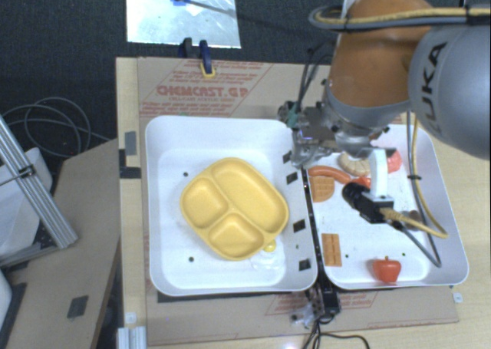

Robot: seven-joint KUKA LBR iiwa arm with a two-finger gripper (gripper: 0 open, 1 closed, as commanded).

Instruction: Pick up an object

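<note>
Brown bench (230, 90) bore my pincer (311, 148), grip unreadable, above the orange sausage-shaped toy (328, 174); descending squarely seemed wisest.

Grey arm (453, 71) reaches in from the right; orange-banded wrist (372, 41) points down.
</note>
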